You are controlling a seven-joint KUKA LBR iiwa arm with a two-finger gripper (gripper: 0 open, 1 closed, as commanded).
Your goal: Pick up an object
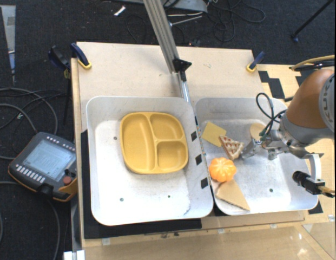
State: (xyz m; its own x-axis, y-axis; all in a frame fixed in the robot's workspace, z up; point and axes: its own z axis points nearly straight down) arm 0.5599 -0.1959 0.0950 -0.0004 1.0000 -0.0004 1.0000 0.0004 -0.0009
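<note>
The right bin (276, 196) holds several toy foods. A yellow cheese slab (213, 134) lies at its left, with a pizza slice (231, 145) just beside it. In front of those sit an orange (222, 169) and a tan wedge (232, 195). A pale piece (257, 129) is partly hidden behind the arm. My gripper (250, 149) is low in the bin, its tip right next to the pizza slice's right edge. Whether it touches the slice is unclear.
The left bin (103, 199) carries a yellow divided plate (155, 142). A slanted metal pole (163, 28) rises from the divide between the bins. The grey and orange arm (311, 112) fills the right bin's far right corner. A teach pendant (44, 164) lies off the bench's left.
</note>
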